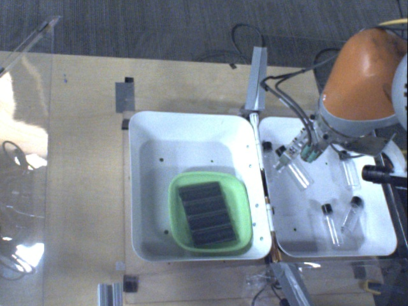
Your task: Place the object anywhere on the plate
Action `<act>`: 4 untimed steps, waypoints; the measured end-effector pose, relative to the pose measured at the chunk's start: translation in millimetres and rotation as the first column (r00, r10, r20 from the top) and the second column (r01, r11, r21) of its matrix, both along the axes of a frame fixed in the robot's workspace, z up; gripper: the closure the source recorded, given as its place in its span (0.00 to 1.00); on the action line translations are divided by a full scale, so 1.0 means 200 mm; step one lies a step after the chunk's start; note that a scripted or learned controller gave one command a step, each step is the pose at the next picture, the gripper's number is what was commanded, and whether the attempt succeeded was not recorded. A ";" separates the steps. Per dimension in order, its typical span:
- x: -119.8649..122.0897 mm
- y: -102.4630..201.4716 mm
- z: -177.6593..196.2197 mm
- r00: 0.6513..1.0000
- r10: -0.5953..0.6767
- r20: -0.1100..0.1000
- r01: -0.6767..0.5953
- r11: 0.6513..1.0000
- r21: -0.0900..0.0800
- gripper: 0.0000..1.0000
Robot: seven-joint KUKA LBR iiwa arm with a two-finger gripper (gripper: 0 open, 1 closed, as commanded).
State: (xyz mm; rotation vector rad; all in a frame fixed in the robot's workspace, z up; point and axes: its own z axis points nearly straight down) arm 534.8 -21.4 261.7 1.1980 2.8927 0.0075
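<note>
Vials (331, 225) in right bin (382, 244), claw obscured

plate (177, 199) showing lime green | ridged block (206, 215) on it showing dark grey | bins (148, 171) showing white | vials (330, 225) showing clear, black-capped | arm band (360, 75) showing orange

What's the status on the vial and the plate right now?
Claw low over right bin, grip unclear. Clear vial beneath it. Green plate in left bin, dark block on it.

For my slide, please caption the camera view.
Arm over right bin of vials; green plate in left bin.
</note>
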 end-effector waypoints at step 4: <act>-0.23 -0.17 -0.38 0.746 0.666 -0.004 -0.666 0.746 -0.006 1.00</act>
